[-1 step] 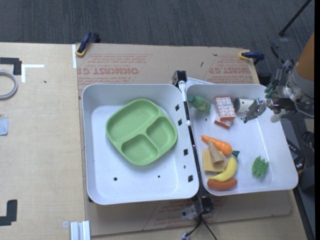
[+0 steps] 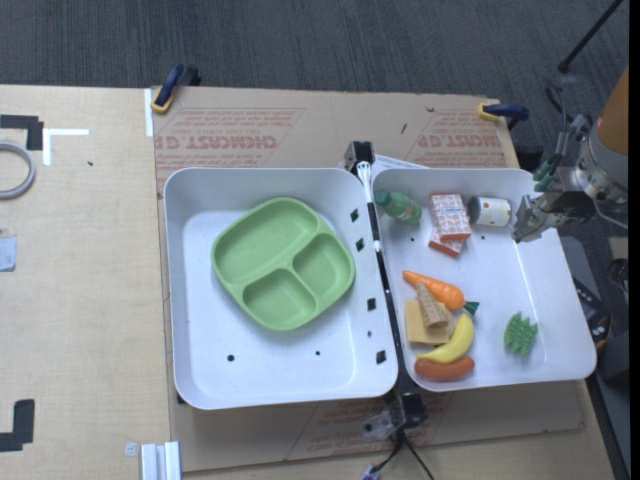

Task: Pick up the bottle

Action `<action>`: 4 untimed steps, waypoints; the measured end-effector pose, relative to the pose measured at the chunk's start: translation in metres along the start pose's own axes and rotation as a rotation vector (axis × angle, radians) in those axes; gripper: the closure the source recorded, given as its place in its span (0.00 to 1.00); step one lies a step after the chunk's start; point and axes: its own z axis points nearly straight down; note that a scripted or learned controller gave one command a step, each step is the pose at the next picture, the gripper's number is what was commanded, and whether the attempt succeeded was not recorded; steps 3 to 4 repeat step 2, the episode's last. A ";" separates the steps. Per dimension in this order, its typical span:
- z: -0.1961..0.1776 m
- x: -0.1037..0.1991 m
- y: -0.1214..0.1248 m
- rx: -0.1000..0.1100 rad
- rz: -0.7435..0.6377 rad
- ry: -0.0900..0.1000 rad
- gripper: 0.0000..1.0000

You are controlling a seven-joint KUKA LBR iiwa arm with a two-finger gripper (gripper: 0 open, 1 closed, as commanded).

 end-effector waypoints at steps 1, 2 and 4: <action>0.054 0.071 -0.032 0.001 -0.070 0.001 1.00; 0.028 0.130 -0.053 -0.001 -0.095 0.001 1.00; 0.028 0.130 -0.053 -0.001 -0.095 0.001 1.00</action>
